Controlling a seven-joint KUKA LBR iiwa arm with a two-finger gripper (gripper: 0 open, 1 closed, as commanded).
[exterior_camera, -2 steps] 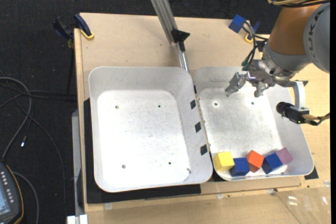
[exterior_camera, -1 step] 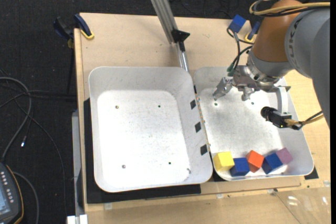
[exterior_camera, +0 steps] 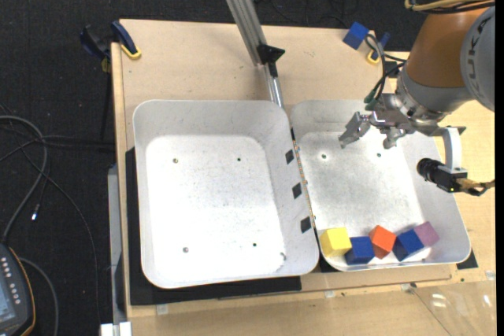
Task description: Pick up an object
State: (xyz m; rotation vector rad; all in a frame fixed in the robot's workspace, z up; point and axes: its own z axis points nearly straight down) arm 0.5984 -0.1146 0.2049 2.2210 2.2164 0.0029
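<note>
Two white bins are set side by side on a wooden bench (exterior_camera: 197, 59). The left bin (exterior_camera: 157, 130) is seen w/ only small dark specks on its floor. The right bin (exterior_camera: 315, 122) is seen w/ five blocks, all bunched along its front edge.

From left to right: a yellow block (exterior_camera: 336, 240) is seen near the front left corner. A blue block (exterior_camera: 360, 249) is set just beside it, touching it or very close to it. An orange block (exterior_camera: 383, 240) is next, tilted a bit, leaning by the blue one. A second blue block (exterior_camera: 408, 244) is next. A purple block (exterior_camera: 427, 233) is last, near the front right corner, just beside the second blue block.

The gripper (exterior_camera: 370, 134) is seen over the back part of the right bin, well apart from the blocks. Its two fingers are spread open, and nothing is held between them. No block is touched by it.

The arm (exterior_camera: 445, 51), grey & orange, is seen coming in from the right, over the back right corner of the right bin.

A slanted metal pole (exterior_camera: 236, 0) is seen at the back of the bench, w/ its foot near the gap between the bins. A blue clamp (exterior_camera: 358, 35) is seen at the back right edge of the bench.
</note>
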